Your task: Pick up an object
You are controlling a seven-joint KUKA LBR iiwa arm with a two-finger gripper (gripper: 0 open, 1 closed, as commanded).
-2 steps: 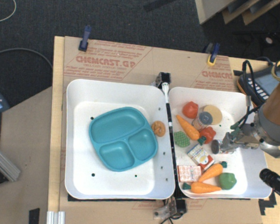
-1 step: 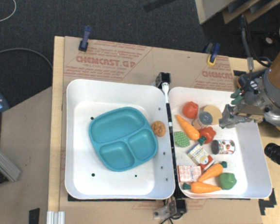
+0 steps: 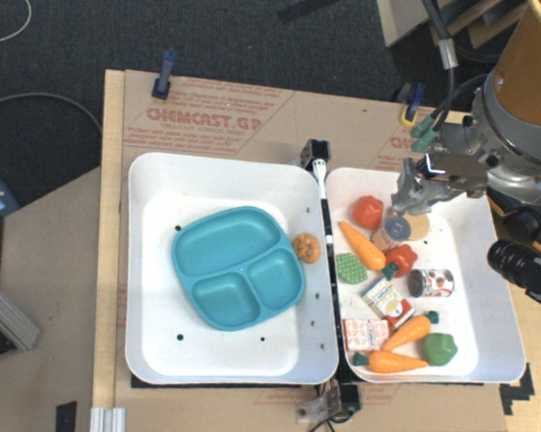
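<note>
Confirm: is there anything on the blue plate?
No. The blue plate in the left bin has bare compartments; the cookie lies beside it.

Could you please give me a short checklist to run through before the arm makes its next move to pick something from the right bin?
1. Gripper positioned over the right bin: ok.
2. Candidate beneath the gripper: ok; a grey round object sits right below it.
3. Finger opening: cannot tell.
4. Anything already held: cannot tell.
5. Space around that candidate: not ok; the red tomato and orange carrot crowd close.
6. Left bin kept out of the way: ok; the blue divided plate and brown piece lie far from the gripper.
</note>
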